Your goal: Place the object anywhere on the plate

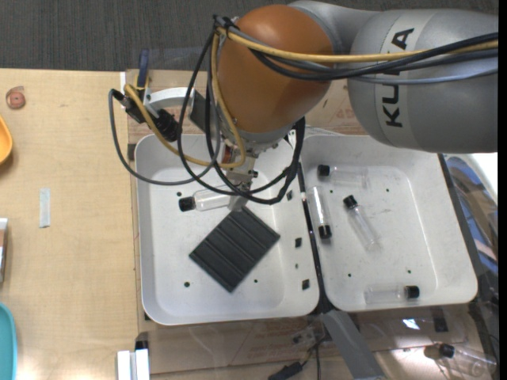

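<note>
A dark ribbed rectangular plate [235,248] lies at a slant in the middle of the left bin [158,291]. Just above it, a clear tube with a black cap [200,203] lies on the bin floor. My gripper [239,195] hangs under the large orange wrist, low over the left bin, at the tube's right end and right above the plate's upper corner. The wrist and its cables hide most of the gripper. I cannot see anything held in it.
The right bin [444,236] holds several clear black-capped tubes: one along the divider [321,212], one in the middle [358,220], one near the front [390,293]. Yellow and black cables [150,117] loop over the left bin's back edge. The wooden bench [63,212] lies to the left.
</note>
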`<act>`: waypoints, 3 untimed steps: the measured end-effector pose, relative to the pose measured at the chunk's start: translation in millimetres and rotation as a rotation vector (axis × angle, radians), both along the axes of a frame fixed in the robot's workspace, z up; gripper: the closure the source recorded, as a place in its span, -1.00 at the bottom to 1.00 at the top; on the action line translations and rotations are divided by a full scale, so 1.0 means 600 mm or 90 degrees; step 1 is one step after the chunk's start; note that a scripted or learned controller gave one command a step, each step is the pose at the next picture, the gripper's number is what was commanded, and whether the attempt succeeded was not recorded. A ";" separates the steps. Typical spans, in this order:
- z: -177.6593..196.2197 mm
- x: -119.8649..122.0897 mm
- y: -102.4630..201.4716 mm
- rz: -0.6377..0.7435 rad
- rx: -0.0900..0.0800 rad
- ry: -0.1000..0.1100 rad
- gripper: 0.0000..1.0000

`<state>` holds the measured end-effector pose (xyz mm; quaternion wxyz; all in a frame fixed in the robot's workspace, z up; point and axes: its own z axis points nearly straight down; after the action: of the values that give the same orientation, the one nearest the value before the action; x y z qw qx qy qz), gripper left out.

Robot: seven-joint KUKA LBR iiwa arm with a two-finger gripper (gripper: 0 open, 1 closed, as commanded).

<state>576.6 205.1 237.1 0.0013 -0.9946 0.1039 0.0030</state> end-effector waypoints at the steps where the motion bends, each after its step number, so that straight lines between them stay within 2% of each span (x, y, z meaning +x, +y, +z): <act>1: 0.055 -0.044 -0.093 0.000 0.000 -0.001 1.00; 2: 0.130 -0.021 -0.130 0.001 0.001 -0.001 1.00; 3: 0.215 -0.028 -0.167 -0.123 0.001 -0.001 1.00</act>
<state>559.7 105.1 366.0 0.0021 -0.9799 0.1993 0.0020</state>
